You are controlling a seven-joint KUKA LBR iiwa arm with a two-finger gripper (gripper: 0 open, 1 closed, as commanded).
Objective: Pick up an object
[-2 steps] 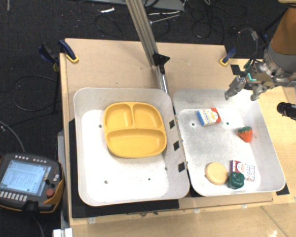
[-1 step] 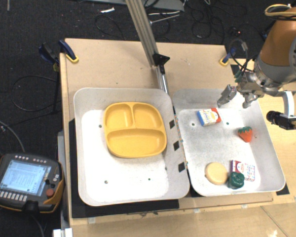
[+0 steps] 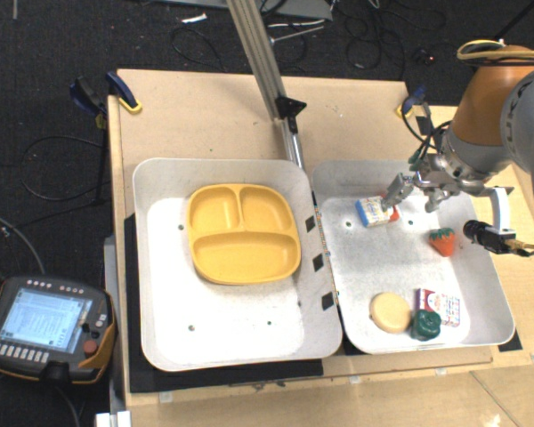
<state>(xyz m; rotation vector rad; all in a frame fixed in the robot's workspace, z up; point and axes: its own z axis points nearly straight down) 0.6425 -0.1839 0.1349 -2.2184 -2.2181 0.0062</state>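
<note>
My hand (image 3: 416, 191) hangs low over the back part of the right bin (image 3: 481, 265), its two fingers spread apart with nothing between them; one finger (image 3: 397, 189) reaches down toward the left, its tip just beside a small blue and white carton (image 3: 375, 211) that lies on the bin floor, though I cannot tell whether they touch. The other finger points toward the bin's middle. Behind the hand I see the grey wrist and the orange band of the arm (image 3: 494, 114) coming in from the right. Further right in the same bin sits a small red strawberry toy (image 3: 443, 241), apart from the hand. Toward the front of that bin lie a pale round biscuit-like disc (image 3: 391, 312), a green toy (image 3: 425, 326) just beside it, and a flat white packet (image 3: 443, 307) touching the green toy. In the left bin (image 3: 160, 238) a yellow divided plate (image 3: 244, 234) rests near the middle. Both bins sit side by side on the tan surface (image 3: 196, 114). A teach pendant (image 3: 44, 327) with a lit screen lies on the floor at the lower left.
</note>
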